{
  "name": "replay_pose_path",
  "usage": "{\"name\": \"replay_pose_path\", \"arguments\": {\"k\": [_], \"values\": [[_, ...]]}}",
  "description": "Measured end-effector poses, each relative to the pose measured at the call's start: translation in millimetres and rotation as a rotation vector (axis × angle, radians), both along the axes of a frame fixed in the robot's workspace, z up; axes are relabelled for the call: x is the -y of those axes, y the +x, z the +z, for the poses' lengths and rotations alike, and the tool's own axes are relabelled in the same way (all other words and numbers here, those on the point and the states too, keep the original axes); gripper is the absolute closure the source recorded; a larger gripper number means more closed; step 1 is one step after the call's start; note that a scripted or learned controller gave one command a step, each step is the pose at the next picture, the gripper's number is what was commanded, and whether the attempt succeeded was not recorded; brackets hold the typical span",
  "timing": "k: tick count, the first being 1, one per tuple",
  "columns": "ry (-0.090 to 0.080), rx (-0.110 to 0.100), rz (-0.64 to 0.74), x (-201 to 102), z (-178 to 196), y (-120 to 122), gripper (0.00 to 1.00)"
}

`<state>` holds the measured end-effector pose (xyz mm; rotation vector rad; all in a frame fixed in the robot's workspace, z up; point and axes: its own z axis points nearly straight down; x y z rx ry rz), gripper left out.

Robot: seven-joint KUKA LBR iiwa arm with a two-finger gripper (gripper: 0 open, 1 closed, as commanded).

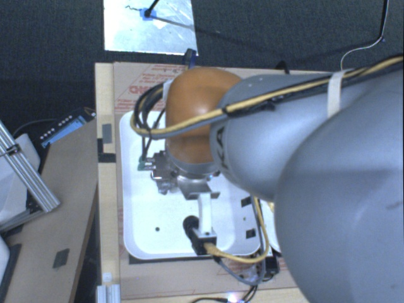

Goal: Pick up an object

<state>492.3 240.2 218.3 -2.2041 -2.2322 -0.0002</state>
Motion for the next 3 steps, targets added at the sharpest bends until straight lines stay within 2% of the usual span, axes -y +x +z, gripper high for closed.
{"name": "replay_pose_path", "arguments": {"k": [1,2,3], "values": [[-0.007,0.014,-0.026,154,76,28,1.00],[0.000,0.017,-0.005,102,168,90,1.00],[-0.004,0.012,-0.014,135,182,165,1.00]]}}
